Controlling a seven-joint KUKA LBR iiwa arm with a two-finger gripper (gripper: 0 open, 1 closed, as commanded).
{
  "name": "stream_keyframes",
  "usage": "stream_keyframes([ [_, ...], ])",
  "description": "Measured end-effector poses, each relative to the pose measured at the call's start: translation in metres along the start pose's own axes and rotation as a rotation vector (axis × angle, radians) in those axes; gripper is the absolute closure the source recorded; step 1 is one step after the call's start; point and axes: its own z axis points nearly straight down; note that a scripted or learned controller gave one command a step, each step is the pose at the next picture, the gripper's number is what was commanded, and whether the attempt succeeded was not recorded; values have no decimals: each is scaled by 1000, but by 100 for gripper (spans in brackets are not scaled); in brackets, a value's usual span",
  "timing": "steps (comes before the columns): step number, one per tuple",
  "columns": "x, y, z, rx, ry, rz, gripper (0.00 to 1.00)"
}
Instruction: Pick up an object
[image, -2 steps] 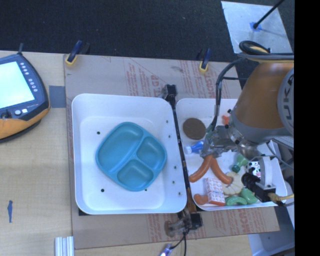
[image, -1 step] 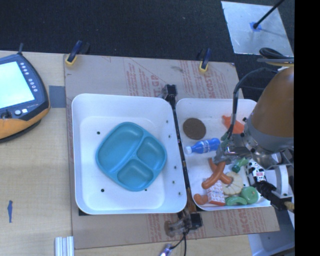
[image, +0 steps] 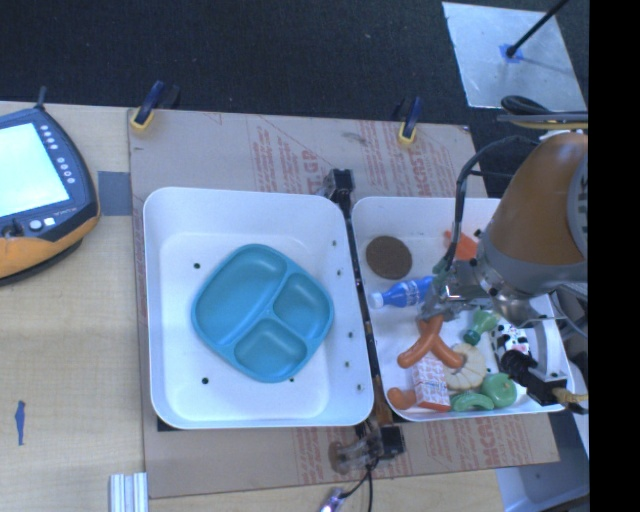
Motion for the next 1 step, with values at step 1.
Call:
stream_keyframes([
  [1, 4, -10, -31, -4, 0, 1, 100],
])
